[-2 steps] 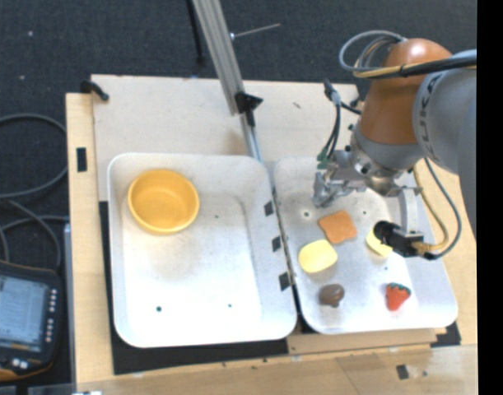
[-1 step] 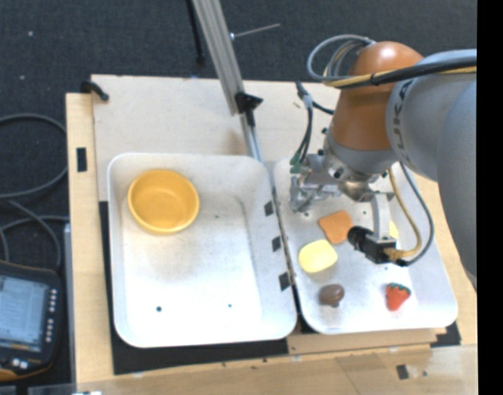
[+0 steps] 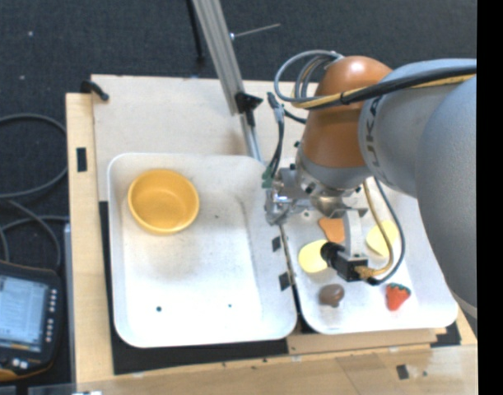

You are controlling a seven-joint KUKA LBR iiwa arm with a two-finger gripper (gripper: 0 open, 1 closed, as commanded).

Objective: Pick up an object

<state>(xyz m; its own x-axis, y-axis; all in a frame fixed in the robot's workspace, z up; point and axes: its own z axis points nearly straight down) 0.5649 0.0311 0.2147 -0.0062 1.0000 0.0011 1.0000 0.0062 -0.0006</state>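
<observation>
Nearest to the camera, at the front of the right bin point(image 3: 362, 318), a small brown lump point(image 3: 332, 295) lies near the wall that this bin shares with the left bin point(image 3: 193, 290). A red piece point(image 3: 397, 297) lies to the right of the lump, apart from it. A little farther back lies a flat yellow disc point(image 3: 311, 258), and behind it an orange piece point(image 3: 333, 228) that the wrist partly covers. A pale yellow piece point(image 3: 377, 239) lies at the right of these, crossed by a cable. These loose things are all in the right bin, and each of them rests on the bin floor. The gripper point(image 3: 277, 207) hangs above the far part of the shared rim between the two bins, to the left of the orange piece and behind the yellow disc. From this view it cannot be told whether the gripper is open or closed, nor whether it touches or holds something. In the far left part of the left bin a yellow bowl point(image 3: 163, 201) stands upright, well apart from the gripper. Behind, the grey arm point(image 3: 424, 130) with its orange band point(image 3: 346, 109) reaches in from the right above the pale bench point(image 3: 152, 113).
</observation>
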